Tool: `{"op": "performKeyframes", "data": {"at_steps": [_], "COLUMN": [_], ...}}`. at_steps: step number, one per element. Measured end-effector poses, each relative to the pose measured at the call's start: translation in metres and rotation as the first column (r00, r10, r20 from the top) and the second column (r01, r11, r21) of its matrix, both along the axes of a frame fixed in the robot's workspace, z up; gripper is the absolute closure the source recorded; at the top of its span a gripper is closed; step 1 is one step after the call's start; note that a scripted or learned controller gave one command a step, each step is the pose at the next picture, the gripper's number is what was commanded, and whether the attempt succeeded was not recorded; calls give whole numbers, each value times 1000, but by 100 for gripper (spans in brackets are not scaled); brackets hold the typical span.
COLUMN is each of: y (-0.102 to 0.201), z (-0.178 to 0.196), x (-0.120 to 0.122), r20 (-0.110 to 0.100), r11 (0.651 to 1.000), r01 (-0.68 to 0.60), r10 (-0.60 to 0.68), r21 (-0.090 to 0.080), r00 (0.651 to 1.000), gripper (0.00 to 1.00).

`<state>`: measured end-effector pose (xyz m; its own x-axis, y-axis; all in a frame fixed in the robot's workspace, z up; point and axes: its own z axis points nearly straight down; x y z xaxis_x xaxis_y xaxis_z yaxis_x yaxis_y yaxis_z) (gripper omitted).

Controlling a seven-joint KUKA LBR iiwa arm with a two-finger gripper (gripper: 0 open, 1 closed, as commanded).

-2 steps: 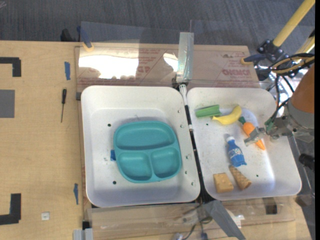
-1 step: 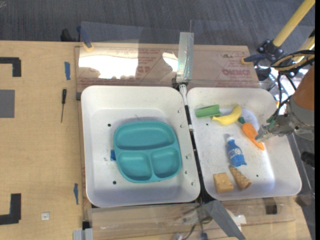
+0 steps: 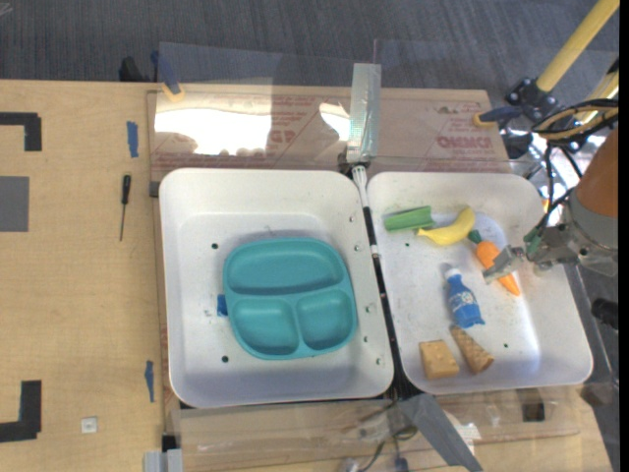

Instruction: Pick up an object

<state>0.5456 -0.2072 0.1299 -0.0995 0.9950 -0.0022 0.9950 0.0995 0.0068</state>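
The gripper [image 3: 503,262], its state impossible to tell, sits at the orange carrot [image 3: 488,255] near the right bin's [image 3: 560,362] right edge; crowding by the banana [image 3: 447,229] could spoil a grasp.

The room is evenly and brightly lit from above. Strong white glare washes out the clear panel [image 3: 236,126] behind the left bin [image 3: 187,264]. Shadows under the teal tray [image 3: 288,298] are short and soft. Detail is slightly soft throughout, and the arm [image 3: 595,214] at the right edge looks blurred.
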Motion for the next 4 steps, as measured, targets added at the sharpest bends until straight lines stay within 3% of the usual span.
{"op": "performKeyframes", "data": {"at_steps": [1,2,3,4], "y": [0,0,34,34], "z": [11,10,-42,-43], "x": [1,1,13,12], "r20": [4,3,-3,-4], "r11": [1000,1000,998,998], "r01": [1,1,-62,-62], "r10": [-1,-1,62,62], "r21": [-1,-1,0,1], "r00": [1000,1000,998,998], "gripper": [100,0,0,0]}}
